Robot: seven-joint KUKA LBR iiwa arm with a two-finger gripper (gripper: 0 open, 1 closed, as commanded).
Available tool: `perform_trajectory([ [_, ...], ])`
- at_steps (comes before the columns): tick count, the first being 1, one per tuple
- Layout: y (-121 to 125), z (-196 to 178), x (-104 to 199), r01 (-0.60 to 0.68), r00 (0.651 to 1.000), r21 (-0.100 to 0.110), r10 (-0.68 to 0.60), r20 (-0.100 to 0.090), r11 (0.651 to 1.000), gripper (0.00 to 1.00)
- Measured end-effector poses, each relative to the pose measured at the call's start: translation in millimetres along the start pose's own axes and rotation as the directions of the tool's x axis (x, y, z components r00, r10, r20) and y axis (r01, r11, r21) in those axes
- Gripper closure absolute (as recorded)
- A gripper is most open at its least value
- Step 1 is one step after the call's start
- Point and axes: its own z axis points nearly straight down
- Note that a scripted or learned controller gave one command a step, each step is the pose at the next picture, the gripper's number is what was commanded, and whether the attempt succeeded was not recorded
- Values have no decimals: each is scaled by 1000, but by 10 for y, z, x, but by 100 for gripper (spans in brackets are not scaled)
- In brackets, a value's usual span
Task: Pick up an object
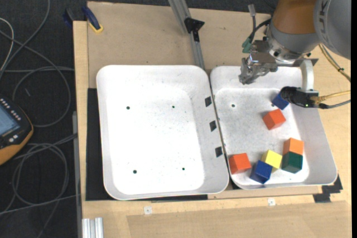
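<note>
The right bin (245, 120) holds several small coloured blocks. A blue block (280, 101) and a red-orange block (274, 119) lie near its middle right. Along the front edge sit an orange block (240, 162), a blue block (260, 171), a yellow block (273, 159), an orange block (293, 146) and a green block (292, 162). My gripper (248, 74) hangs over the far-left part of this bin, up and left of the blue block and apart from every block. Nothing shows in its grasp.
The left bin (150, 131) lies beside the right one, with black clips (212, 125) along the shared rim. A slanted metal rail (178, 3) crosses the bench behind the bins. Cables lie on the floor at left.
</note>
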Motion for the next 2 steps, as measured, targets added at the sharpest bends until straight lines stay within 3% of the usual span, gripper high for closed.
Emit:
perform_trajectory([
  [2,106,119,1204,0,1000,3,0,0,1000,100],
])
